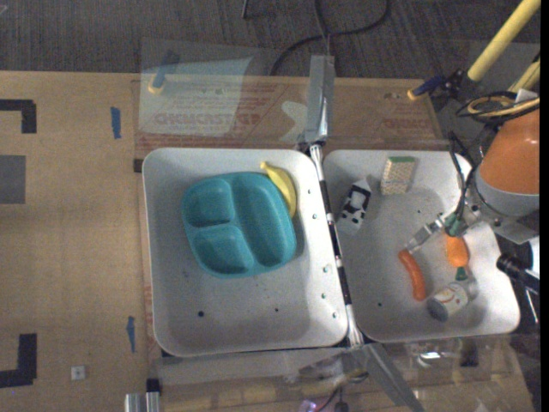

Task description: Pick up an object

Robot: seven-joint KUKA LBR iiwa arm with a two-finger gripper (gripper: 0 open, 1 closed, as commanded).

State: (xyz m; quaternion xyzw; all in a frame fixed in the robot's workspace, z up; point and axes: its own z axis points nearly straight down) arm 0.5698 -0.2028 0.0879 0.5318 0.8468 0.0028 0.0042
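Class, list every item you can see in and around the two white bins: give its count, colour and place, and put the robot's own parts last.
bins: two, white, side by side on the bench
divided tray: one, teal, left bin
banana: one, yellow, left bin, at the tray's far edge
block: one, tan, right bin, far side
small toy: one, black and white, right bin, near the divider
sausage shape: one, orange, right bin
small bottle: one, grey, right bin, near side
carrot-like object: one, orange, right bin
gripper: one, grey, over the right bin

Banana (282, 184) partly under the teal tray (239, 223); arm (512, 166) (orange band) cropped at right.
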